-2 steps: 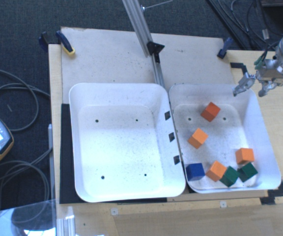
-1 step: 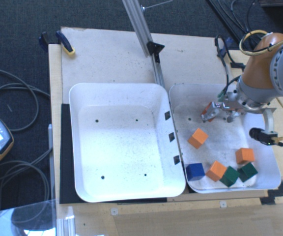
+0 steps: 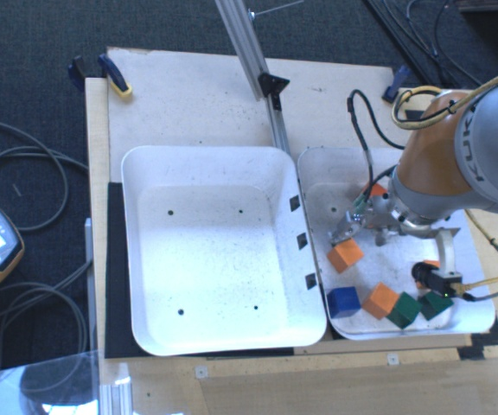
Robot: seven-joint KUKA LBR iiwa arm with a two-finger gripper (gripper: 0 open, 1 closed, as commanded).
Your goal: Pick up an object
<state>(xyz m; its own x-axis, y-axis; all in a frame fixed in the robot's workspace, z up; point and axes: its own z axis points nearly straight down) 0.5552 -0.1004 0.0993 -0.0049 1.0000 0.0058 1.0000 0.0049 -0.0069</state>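
Here the gripper (image 3: 359,217) is hanging low over the right bin (image 3: 318,173), reaching in from the right under the grey and orange arm (image 3: 456,150), and whether it is wide or narrow I cannot tell, since the wrist is covering most of it and only some small metal parts are peeking out at its left end. Nothing is visibly sitting in it. The nearest candidate, judging by position, is the orange block (image 3: 346,254), which is lying just below and slightly left of the gripper in this view, toward the near edge of the bin, close by but seemingly apart from it. It is looking roughly cubic and turned a little against the bin's walls, so no long axis is standing out to align with. Further toward the near rim, a blue block (image 3: 345,300), a second orange block (image 3: 381,301) and a green block (image 3: 403,311) are sitting in a loose row, the last two touching or nearly so, with another dark green piece (image 3: 437,305) off to their right. The left bin (image 3: 206,158) is sitting beside it on the counter (image 3: 188,93). As a judgement, the coming move is turning on a short shift toward the near edge before any descent.
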